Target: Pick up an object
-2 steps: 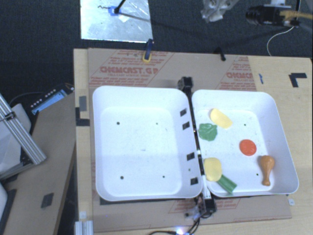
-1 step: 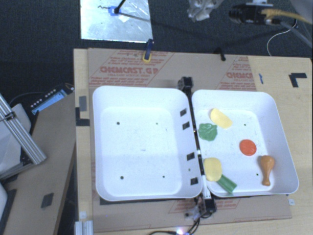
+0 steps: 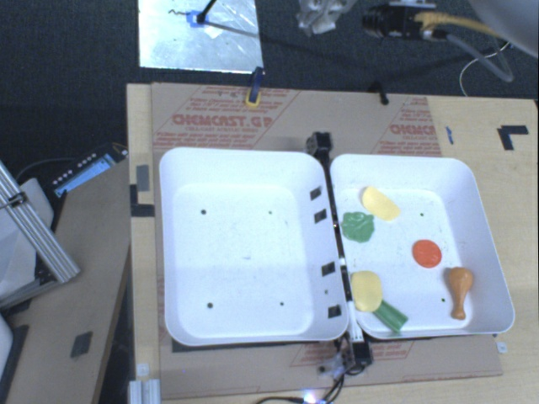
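Several toy food items lie in the right bin: a yellow piece, a green leafy piece, a red disc, a brown drumstick, a second yellow piece and a green stick touching it. My gripper hangs at the top of the view, well beyond the far edge of the bins and high above the dark floor. It is far from every item, and nothing shows in its grasp.
The left bin sits beside the right one, joined by black clips along the shared wall. Both rest on a cardboard sheet. A shiny metal plate lies at the back left, and cables run at the back right.
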You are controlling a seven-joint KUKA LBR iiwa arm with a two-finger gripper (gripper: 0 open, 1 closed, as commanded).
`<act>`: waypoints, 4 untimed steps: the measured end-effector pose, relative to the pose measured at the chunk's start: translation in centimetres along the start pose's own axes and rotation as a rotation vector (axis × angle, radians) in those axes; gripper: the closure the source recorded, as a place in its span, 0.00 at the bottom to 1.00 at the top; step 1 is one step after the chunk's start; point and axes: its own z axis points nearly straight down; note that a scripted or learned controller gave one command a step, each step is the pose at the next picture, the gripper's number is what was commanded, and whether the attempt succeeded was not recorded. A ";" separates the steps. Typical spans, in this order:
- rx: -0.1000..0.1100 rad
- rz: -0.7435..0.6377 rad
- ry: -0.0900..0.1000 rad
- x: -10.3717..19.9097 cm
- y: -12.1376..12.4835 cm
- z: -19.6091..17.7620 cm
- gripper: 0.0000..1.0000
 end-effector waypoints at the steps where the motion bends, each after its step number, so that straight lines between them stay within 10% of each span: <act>1: 0.000 0.000 0.000 3.4 0.0 0.0 1.00; 3: 0.001 0.002 -0.001 7.1 0.1 0.0 1.00; 4: 0.000 0.012 -0.003 0.5 0.1 -0.1 1.00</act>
